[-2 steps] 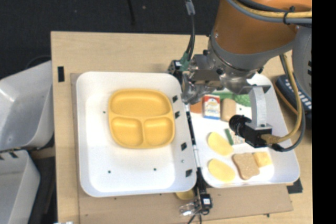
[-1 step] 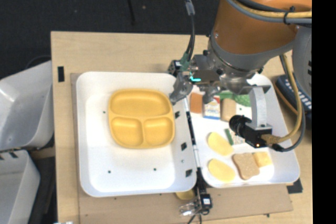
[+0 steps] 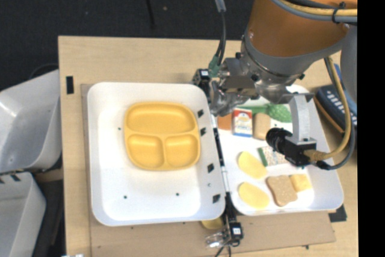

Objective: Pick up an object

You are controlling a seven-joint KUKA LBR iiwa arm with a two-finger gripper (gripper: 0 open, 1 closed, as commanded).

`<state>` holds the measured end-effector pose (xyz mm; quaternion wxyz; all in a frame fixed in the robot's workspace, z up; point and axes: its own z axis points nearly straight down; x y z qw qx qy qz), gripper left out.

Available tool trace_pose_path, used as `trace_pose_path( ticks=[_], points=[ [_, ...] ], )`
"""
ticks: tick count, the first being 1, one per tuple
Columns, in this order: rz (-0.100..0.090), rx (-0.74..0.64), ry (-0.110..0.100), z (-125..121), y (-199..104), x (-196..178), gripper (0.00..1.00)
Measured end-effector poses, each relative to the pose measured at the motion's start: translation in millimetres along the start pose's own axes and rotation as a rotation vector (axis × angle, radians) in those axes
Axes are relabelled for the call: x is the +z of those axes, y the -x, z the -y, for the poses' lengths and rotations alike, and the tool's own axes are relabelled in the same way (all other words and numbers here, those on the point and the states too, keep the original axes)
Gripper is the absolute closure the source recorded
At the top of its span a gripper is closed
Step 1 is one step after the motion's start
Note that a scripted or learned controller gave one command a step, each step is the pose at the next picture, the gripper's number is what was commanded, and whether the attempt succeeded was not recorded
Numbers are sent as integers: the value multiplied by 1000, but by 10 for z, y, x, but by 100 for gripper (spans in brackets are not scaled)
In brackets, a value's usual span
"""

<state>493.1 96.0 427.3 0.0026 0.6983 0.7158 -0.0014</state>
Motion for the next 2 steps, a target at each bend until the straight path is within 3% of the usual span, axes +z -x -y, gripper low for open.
trace_pose_path(
  ticks=[1,2],
  points=[
    [-6,22,6,29,68,-857,100],
    [-2,29,-15,-3,426,532,100]
  ],
)
